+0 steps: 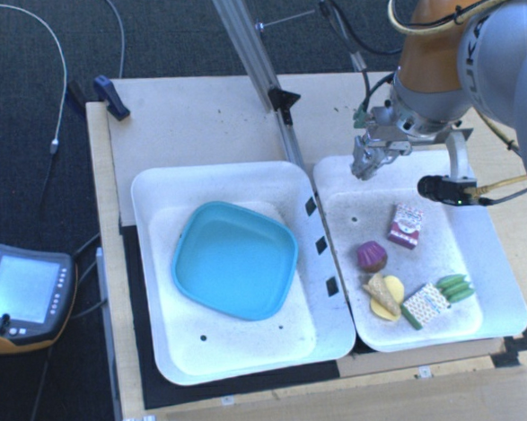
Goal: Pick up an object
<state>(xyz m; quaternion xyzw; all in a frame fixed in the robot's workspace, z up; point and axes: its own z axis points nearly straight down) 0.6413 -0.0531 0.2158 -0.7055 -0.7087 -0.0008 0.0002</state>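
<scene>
At the far left we see a teach pendant (pixel 22 292) lying on the dark floor beside the bench; next comes the left bin (pixel 165 347), which holds a light blue square plate (pixel 235 259) lying flat near its middle; a slanted metal rail (pixel 251 53) crosses the bench top above that bin and ends near the seam between the two bins. Moving right we reach the right bin (pixel 492 261); its objects cluster in the lower half, well apart from the tool: a dark purple round piece (pixel 371 256) lies nearest the seam; just below it a yellow piece (pixel 386 295) rests, touching a small patterned packet (pixel 426 303); green pods (pixel 454 285) lie just beside that packet on its right; a small pink and white carton (pixel 406 226) sits above the group, the nearest of them to the tool. The gripper (pixel 368 159) hangs over the upper left corner of the right bin, above and to the left of the carton, with nothing visible between its fingers; we cannot tell whether they are spread or closed. The grey arm with its orange band (pixel 439 22) reaches in from the upper right.
</scene>
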